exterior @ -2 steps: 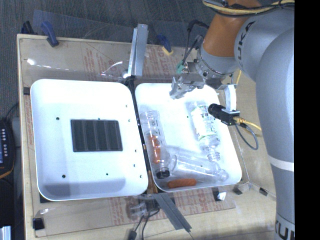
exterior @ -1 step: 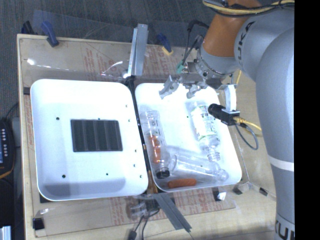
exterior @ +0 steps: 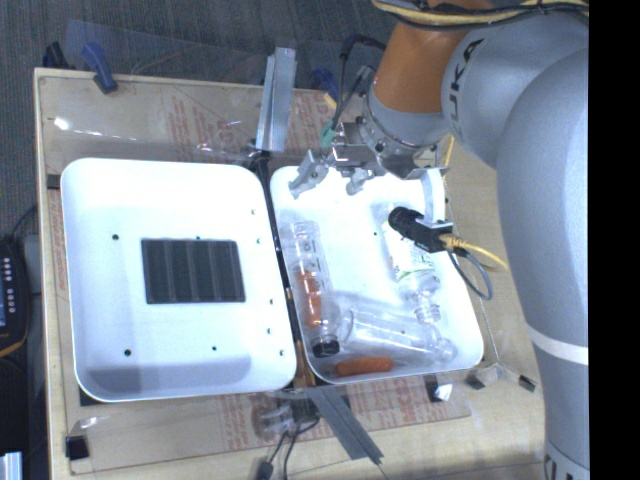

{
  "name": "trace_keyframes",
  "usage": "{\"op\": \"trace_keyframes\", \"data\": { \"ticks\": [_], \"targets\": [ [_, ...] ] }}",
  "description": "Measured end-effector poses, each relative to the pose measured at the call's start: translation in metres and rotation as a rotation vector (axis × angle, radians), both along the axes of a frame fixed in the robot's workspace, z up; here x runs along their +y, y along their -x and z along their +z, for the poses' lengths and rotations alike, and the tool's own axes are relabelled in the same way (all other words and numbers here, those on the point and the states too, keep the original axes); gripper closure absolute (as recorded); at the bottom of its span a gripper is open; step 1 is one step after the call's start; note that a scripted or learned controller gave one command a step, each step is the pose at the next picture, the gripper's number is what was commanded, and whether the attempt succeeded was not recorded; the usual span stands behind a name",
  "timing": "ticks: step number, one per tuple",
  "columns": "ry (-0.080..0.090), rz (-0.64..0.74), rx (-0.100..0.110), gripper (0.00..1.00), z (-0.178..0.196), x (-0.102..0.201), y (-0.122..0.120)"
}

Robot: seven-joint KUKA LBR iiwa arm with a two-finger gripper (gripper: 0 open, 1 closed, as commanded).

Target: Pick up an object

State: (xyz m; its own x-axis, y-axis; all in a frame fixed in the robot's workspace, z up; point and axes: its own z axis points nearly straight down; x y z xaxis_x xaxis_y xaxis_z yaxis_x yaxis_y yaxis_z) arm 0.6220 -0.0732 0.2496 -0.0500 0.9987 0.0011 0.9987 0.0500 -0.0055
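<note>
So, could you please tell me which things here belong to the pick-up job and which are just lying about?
For the job:
- gripper, above the right bin's far end
- right bin
- clear bottles in it
- orange item at its near edge

Lying about:
- left bin with dark grid
- blue clamp
- metal bar

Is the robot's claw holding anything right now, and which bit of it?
Nothing is held. The two-finger gripper hangs open over the far end of the right white bin, above the clear plastic bottles.
</note>
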Motion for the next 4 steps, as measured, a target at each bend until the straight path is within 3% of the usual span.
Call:
{"op": "trace_keyframes", "data": {
  "ticks": [1,2,4],
  "targets": [
    [0.002,0.006,0.000,0.00,-0.049,-0.035,0.036],
    [0.001,-0.080,0.000,0.00,-0.096,-0.075,0.083],
    [0.001,-0.058,-0.003,0.00,-0.103,-0.076,0.093]
  ]
}}
